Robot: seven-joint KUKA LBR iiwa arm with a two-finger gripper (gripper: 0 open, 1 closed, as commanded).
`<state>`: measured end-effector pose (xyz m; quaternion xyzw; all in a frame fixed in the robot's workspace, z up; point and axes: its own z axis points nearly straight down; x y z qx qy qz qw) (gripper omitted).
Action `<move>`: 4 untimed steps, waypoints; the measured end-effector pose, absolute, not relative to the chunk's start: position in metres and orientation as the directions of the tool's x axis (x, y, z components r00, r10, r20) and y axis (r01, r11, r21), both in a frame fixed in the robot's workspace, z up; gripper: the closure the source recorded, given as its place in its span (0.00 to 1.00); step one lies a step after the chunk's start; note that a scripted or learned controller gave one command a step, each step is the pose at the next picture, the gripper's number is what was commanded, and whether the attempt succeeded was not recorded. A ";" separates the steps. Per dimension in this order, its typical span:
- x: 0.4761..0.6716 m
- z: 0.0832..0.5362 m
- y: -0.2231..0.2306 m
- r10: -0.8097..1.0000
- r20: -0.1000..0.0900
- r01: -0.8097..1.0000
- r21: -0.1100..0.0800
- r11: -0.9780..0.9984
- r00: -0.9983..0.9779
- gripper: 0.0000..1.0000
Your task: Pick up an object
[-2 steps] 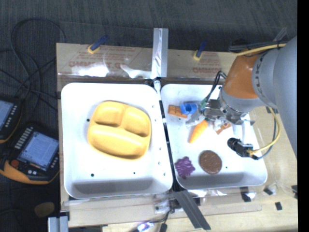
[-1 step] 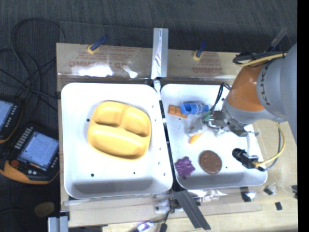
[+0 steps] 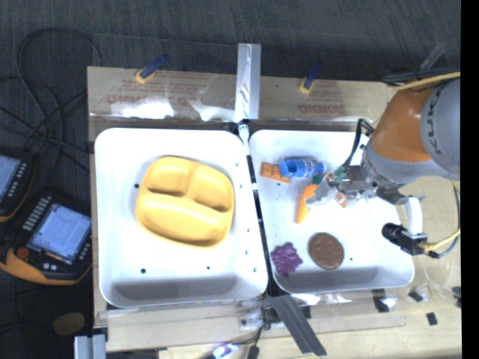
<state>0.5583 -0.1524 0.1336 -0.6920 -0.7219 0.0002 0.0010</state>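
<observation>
reaching step: my gripper (image 3: 329,189) sits low by the carrot (image 3: 304,203) in the right bin (image 3: 374,279); can't tell its state. next: centre over carrot.

Faint reddish print seen on the clear plastic sheets (image 3: 161,96) taped along the far edge of the bench, behind both bins; mirrored or upside down, too blurred to read. Dark letters glimpsed on the grey arm (image 3: 449,129) near the orange band, running down its casing, cut off at the frame edge and not legible. Lit screens on the handheld pendant (image 3: 56,234) at left showed content, too small to make out.
</observation>
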 end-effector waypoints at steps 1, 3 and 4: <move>0.575 0.089 -0.110 0.997 -0.004 0.997 0.008 0.073 -0.073 0.00; 0.539 0.101 -0.102 0.868 0.001 0.868 0.000 0.497 -0.497 0.00; 0.601 0.089 -0.128 0.856 -0.004 0.856 0.009 0.517 -0.517 0.00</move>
